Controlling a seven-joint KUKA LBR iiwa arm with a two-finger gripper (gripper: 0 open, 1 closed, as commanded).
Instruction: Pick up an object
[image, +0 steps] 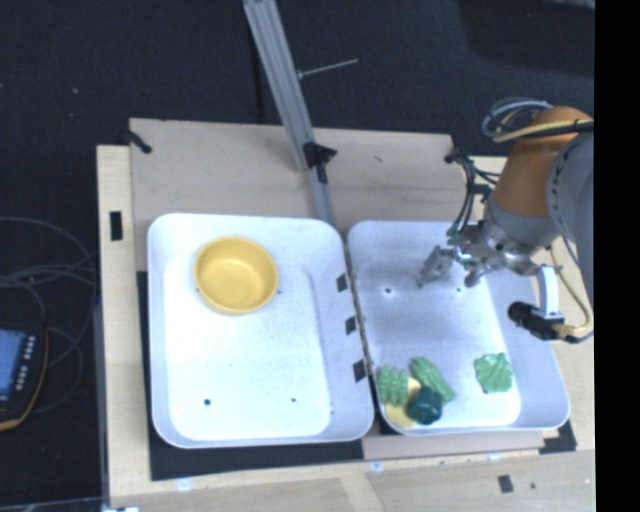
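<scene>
My gripper (452, 272) hangs over the upper part of the right bin (400, 250), its two fingers spread apart with nothing between them. Well below it, along the bin's front edge, lie several green toys: a ridged green piece (393, 383), a green pickle-like piece (430, 373), a dark teal ball (425, 407) resting on a yellow piece (398, 415), and a light green leafy piece (493, 372) at the right.
A yellow bowl (236, 275) sits in the upper left of the left bin (250, 400). A grey metal strut (290, 110) slants down from the top to the gap between the bins. Cables and a black fitting (535, 320) hang by the arm's wrist.
</scene>
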